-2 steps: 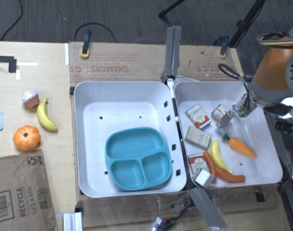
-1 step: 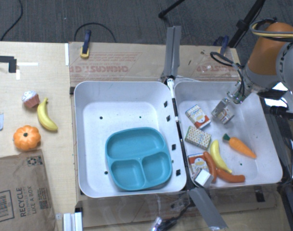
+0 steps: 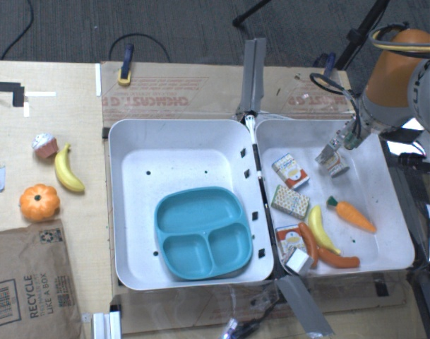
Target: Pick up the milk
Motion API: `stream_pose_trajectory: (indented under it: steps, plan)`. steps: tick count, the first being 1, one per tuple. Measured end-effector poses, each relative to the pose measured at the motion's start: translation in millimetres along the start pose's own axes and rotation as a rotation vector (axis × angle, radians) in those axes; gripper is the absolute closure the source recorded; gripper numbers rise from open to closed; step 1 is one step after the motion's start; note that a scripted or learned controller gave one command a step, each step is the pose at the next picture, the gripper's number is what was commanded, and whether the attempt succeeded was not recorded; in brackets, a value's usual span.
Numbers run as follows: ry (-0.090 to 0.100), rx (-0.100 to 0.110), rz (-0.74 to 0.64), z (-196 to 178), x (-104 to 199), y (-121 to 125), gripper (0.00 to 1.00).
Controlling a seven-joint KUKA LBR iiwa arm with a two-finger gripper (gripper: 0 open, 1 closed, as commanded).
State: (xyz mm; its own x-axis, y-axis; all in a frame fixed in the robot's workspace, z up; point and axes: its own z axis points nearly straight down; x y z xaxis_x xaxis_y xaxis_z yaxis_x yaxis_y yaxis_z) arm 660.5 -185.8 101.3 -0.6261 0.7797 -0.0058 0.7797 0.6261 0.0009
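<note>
Sausage [image 3: 326,254] and banana [image 3: 319,229] crowd the right bin's [image 3: 391,189] near edge; the gripper [image 3: 332,159] hangs beyond them.
Milk [image 3: 290,171] sits left of the gripper and slightly nearer the camera, close but apart, long axis slanted; whether the gripper is open cannot be told.

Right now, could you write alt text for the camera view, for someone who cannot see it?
A robot arm's pincer hangs over the right bin, which holds a milk carton, a carrot, a banana and other toy food. The left bin holds a blue divided tray.
</note>
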Motion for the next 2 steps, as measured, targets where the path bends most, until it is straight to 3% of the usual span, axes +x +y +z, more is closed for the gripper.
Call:
stream_pose_trajectory:
  steps: [1, 2]
  plan:
    - [0.003, 0.000, -0.109, -129.1, 6.2, -19.3, 1.00]
    - [0.005, 0.000, -0.259, -42.8, -8.9, -17.7, 1.00]
